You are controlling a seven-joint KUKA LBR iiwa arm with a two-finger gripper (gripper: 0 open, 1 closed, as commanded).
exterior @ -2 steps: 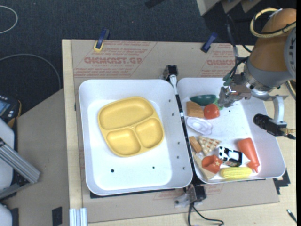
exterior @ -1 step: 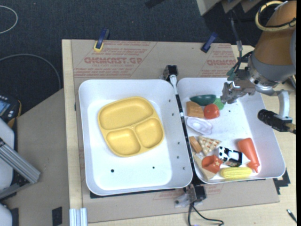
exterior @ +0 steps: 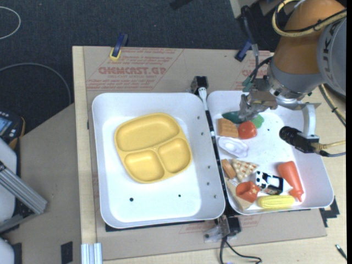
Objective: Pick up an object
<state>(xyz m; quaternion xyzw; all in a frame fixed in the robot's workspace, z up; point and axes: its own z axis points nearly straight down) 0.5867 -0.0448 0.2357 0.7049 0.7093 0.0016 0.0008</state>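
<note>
My gripper (exterior: 248,113) hangs low over the back left part of the right bin (exterior: 316,164). It is right above a red tomato-like toy (exterior: 247,130) and a green piece (exterior: 237,116) that pokes out beside it. A tan bread-like piece (exterior: 226,127) lies just to the left of these. Nearer the front of this bin lie a clear plastic piece (exterior: 233,145), a pizza-slice toy (exterior: 236,169), a black-and-white toy (exterior: 268,181), an orange carrot (exterior: 291,178), a red piece (exterior: 247,191) and a yellow corn cob (exterior: 276,202).
The left bin (exterior: 110,191) holds a yellow divided plate (exterior: 152,146). A black cylinder (exterior: 296,138) on the arm sticks out over the right bin. Clamps (exterior: 199,84) sit between the bins at the back and at the front (exterior: 223,225).
</note>
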